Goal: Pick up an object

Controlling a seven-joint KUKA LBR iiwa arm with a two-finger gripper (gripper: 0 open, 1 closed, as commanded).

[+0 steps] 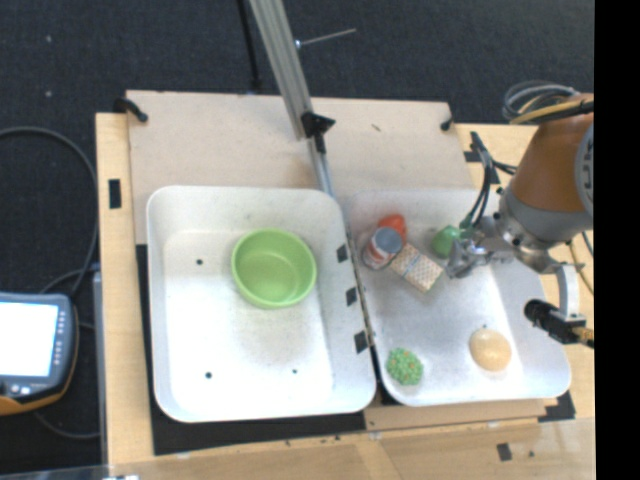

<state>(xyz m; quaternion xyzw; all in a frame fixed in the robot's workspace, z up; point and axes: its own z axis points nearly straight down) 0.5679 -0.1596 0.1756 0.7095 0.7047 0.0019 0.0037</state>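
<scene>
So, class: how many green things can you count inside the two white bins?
3: the green bowl in the left bin; a green ball at the right bin's near edge; a small green object beside the gripper, partly hidden.

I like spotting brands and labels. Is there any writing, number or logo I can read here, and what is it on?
None can be read.
The can in the right bin: label print too blurred to read.
The patterned box beside it: pattern, no legible words.
The handheld screen at the left edge: bright, no legible text.
</scene>
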